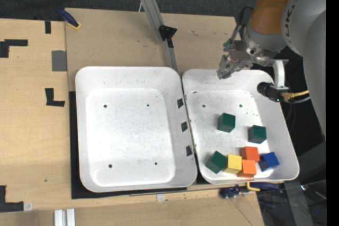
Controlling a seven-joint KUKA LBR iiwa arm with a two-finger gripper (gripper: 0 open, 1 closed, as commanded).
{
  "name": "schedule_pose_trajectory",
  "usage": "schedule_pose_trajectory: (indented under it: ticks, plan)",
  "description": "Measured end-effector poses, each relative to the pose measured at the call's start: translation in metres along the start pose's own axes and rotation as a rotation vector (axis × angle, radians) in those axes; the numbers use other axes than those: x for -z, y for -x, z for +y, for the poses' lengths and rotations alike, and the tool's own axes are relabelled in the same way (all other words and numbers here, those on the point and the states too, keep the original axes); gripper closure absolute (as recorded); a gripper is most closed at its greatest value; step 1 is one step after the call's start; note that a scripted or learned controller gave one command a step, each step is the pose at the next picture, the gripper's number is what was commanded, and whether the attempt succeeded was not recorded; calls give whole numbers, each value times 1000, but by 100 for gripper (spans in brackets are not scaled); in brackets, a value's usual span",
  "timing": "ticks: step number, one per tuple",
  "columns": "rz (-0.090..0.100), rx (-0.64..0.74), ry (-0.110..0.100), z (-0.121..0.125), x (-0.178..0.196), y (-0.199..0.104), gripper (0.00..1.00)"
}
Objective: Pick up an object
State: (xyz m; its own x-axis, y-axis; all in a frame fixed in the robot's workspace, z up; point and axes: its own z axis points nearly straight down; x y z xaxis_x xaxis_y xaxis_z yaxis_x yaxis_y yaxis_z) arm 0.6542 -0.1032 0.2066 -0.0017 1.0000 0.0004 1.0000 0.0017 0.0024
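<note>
Gripper (224, 72): over right bin (212, 82) far rim, grip state unreadable | nearest block: green cube (226, 122), toward the camera | remaining blocks: front corner

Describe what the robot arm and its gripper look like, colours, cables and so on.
The arm has rounded light grey casing with an orange band above the wrist. Thin dark cables loop over the orange part. The gripper is a small dark metallic assembly, and a black cylindrical part with a yellowish cable sits beside it.
</note>
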Motion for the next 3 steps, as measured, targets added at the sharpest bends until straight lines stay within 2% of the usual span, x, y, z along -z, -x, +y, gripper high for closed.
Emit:
schedule_pose_trajectory:
  ticks: [2, 3]
  plan:
    - [2, 5, -4, -37, 27, -103, 100]
    - [1, 5, -6, -71, 29, -150, 100]
